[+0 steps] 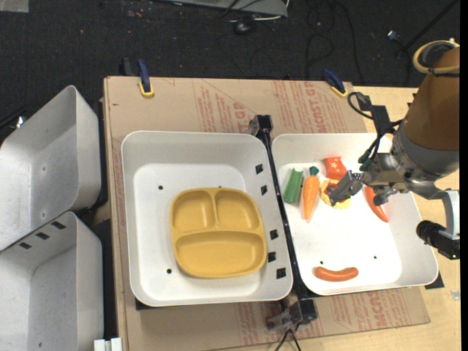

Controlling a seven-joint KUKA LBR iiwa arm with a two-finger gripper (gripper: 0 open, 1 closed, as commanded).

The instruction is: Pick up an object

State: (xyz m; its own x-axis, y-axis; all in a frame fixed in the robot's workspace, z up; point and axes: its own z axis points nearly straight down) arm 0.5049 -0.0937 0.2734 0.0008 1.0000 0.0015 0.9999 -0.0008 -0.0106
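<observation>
Sausage lies well below the gripper, which sits low just right of the carrot over a yellow piece, finger state unclear; centre before closing.

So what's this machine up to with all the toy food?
A robot arm reaches in from the right over the right bin, which holds toy food. Its gripper is low among the pieces, right at a small yellow piece beside the carrot. Whether it has hold of anything is unclear. A sausage lies near the front. The left bin holds a yellow tray.
</observation>
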